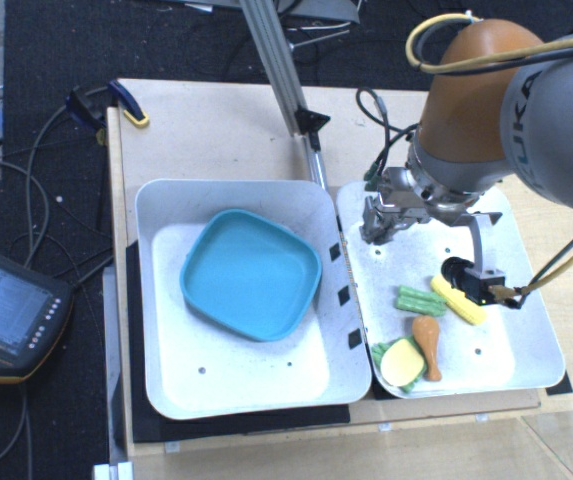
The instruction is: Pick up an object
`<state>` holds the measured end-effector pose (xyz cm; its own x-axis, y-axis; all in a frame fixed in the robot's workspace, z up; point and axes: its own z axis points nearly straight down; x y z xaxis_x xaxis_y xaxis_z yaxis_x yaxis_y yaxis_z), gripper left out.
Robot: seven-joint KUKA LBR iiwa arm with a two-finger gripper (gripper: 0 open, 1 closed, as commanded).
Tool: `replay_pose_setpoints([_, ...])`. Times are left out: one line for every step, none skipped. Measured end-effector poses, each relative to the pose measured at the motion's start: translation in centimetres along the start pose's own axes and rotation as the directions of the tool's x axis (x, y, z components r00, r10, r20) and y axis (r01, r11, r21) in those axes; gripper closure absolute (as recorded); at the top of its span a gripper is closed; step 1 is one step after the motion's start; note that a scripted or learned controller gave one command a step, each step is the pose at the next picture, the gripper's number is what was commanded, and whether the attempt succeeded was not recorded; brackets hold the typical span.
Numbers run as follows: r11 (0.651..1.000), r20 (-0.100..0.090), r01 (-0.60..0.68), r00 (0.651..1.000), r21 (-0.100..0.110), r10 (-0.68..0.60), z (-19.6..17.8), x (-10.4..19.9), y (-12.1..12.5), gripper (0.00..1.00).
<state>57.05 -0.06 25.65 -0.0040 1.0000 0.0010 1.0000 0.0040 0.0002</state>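
the big grey arm (556,118) with its orange band (471,78) comes in from the right and hangs over the right bin (526,368). the left bin (166,368) sits just beside it and holds a blue dish (251,273). at the end of the arm, the claw (376,230) points down over the far left part of the right bin, with nothing seen in it; i cannot tell how it is set. the toys lie well apart from the claw, in the near part of the right bin: a yellow piece (458,300), a green piece (421,301) beside it, an orange drumstick (429,345), and a round yellow and green slice (402,362) at the near left corner.
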Motion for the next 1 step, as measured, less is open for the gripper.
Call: replay_pose_setpoints([1.0,0.0,0.001,1.0,0.002,-0.001,1.73,5.3,-1.34,1.0])
